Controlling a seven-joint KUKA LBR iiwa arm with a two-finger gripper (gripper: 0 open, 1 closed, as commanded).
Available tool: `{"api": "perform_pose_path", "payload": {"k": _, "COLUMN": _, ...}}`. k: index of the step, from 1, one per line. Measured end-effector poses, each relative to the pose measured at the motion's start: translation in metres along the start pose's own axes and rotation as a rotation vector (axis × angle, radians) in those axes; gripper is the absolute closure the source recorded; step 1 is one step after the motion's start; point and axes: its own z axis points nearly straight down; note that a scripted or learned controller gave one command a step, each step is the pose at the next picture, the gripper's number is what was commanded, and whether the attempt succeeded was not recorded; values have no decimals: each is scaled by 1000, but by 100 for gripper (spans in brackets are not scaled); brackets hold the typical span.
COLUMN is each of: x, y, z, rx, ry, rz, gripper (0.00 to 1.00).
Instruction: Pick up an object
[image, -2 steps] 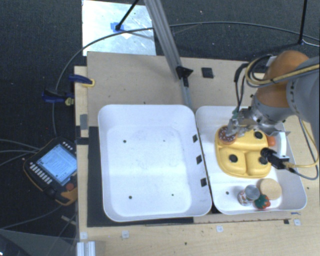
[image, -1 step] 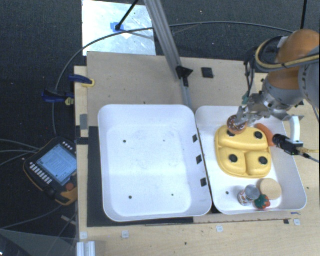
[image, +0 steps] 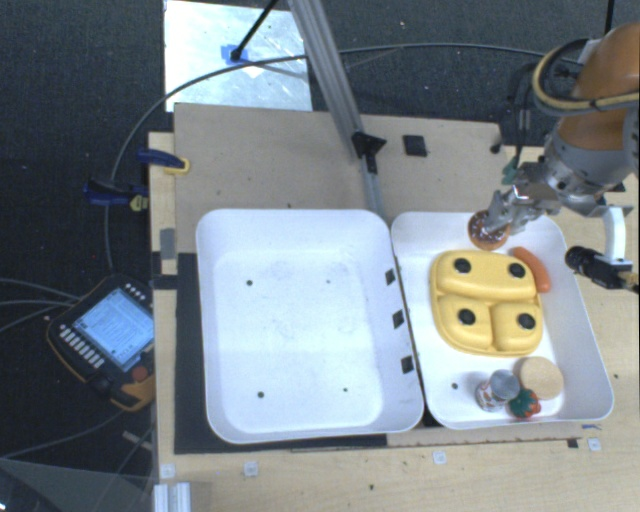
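1. Hand (image: 497, 222) hovers at the right bin's (image: 590, 340) far edge; its grip state cannot be told.
2. Small brown object (image: 486, 236) lies directly beneath, beside the yellow tray (image: 486, 300).
3. Step: approach. Next move, judged: lower squarely and close on it.

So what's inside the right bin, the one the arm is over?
The right bin holds a yellow four-part block, an orange piece beside it, and small items near the front. The gripper covers a small brown object at the back; whatever the block hides is unseen.
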Motion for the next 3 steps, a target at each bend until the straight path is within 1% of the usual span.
{"api": "perform_pose_path", "payload": {"k": 1, "x": 56, "y": -6, "z": 12, "rx": 7, "ry": 2, "rz": -3, "gripper": 100}}
{"api": "perform_pose_path", "payload": {"k": 2, "x": 109, "y": -8, "z": 19, "rx": 7, "ry": 2, "rz": -4, "gripper": 100}}
{"api": "perform_pose_path", "payload": {"k": 3, "x": 161, "y": -24, "z": 29, "rx": 9, "ry": 2, "rz": -3, "gripper": 100}}
